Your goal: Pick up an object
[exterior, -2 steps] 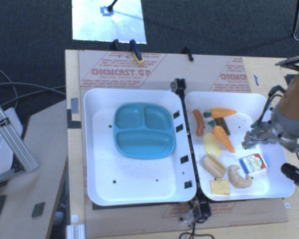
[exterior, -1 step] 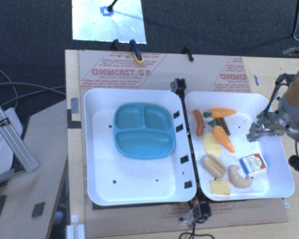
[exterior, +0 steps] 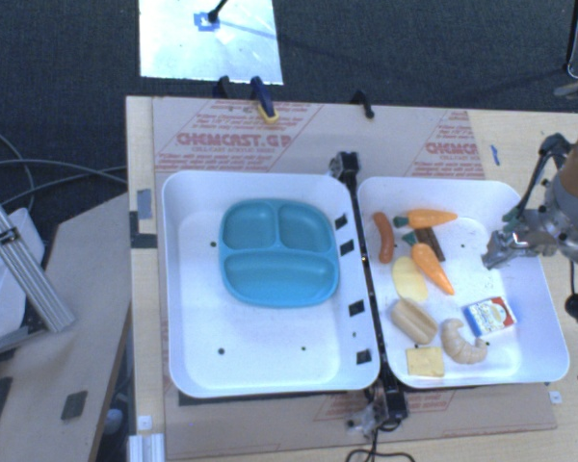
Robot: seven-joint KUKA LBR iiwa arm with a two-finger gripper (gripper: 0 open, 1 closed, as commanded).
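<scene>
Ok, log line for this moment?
gripper over right bin, beside carrot | nothing visibly held | milk carton untouched | blue plate in left bin

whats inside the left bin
A blue divided plate lies in the left bin. Whatever sits under the plate is covered.

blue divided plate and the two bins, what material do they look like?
Blue plate: likely molded plastic, matte; uniform color, soft rounded dividers, no glare. Left bin and right bin: probably thin formed plastic, smooth white, slightly glossy; rounded rims and corners. Can't confirm from a picture.
</scene>
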